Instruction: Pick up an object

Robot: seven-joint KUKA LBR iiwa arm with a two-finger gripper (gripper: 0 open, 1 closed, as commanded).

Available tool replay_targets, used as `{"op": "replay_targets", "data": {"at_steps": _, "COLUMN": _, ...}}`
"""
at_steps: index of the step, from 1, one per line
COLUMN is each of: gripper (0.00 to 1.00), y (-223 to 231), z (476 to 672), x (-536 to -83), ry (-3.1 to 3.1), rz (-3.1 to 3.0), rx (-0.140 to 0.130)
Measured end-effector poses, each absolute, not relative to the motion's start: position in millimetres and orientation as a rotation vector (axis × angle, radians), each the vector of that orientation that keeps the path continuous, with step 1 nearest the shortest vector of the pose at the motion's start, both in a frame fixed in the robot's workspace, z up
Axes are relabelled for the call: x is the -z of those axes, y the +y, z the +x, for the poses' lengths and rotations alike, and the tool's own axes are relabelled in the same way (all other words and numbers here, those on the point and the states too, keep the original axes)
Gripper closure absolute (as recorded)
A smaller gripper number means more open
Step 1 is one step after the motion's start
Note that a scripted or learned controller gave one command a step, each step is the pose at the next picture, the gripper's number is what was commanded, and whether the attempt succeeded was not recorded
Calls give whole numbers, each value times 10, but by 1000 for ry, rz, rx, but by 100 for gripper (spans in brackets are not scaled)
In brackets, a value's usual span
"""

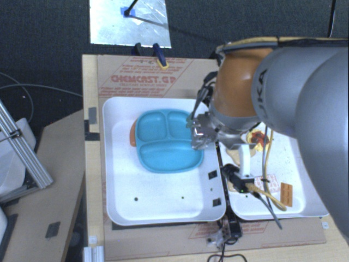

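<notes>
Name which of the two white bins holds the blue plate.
The left bin holds the blue plate, a divided one. The right bin has small odd items instead.

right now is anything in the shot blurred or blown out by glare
In the camera view, the grey arm with the orange band looms close and soft-edged, hiding much of the right white bin; the shiny foil sheet up top glares pale; the blue divided plastic plate in the left white bin is evenly lit and fairly sharp.
</notes>
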State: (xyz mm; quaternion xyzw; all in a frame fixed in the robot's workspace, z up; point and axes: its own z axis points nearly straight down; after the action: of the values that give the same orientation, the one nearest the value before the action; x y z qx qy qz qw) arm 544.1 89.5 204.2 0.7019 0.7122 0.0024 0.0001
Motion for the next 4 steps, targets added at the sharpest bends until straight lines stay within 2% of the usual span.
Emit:
{"op": "replay_targets", "data": {"at_steps": 1, "gripper": 100, "y": 514, "z": 5951, "x": -3553, "ry": 2216, "rz": 2208, "rx": -21}}
{"op": "replay_targets", "data": {"at_steps": 2, "gripper": 100, "y": 1062, "z": 5800, "x": -2678, "ry": 2233, "rz": 2215, "rx": 4}}
{"op": "replay_targets", "data": {"at_steps": 3, "gripper": 100, "y": 895, "z": 5280, "x": -2659, "ry": 2222, "rz": 2224, "rx": 3}}
{"op": "replay_targets", "data": {"at_steps": 4, "gripper": 100, "y": 904, "z": 5155, "x": -4093, "ry": 2221, "rz": 2208, "rx": -26}}
